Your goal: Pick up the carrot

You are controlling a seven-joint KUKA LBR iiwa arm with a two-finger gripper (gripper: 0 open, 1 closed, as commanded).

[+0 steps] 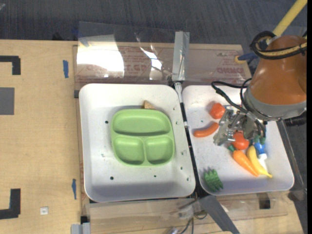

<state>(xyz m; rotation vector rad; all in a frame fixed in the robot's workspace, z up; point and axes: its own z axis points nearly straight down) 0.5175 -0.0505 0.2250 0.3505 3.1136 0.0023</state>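
Note:
The carrot (244,162) is orange and tapered, lying in the right bin (278,179) towards its near right side, next to a yellow banana-like piece (258,162). My gripper (228,133) hangs low over the right bin, just up and left of the carrot's thick end. A small red tomato-like piece (240,142) lies right by the gripper's metal parts. Nothing shows clearly between the fingers from this angle.
In the right bin are a red-orange round piece (217,110), a red-orange chilli-like piece (206,129), a green leafy piece (212,179) and a blue-white item (261,146). The left bin (92,145) holds a green divided plate (143,135). A clear panel (146,57) stands behind.

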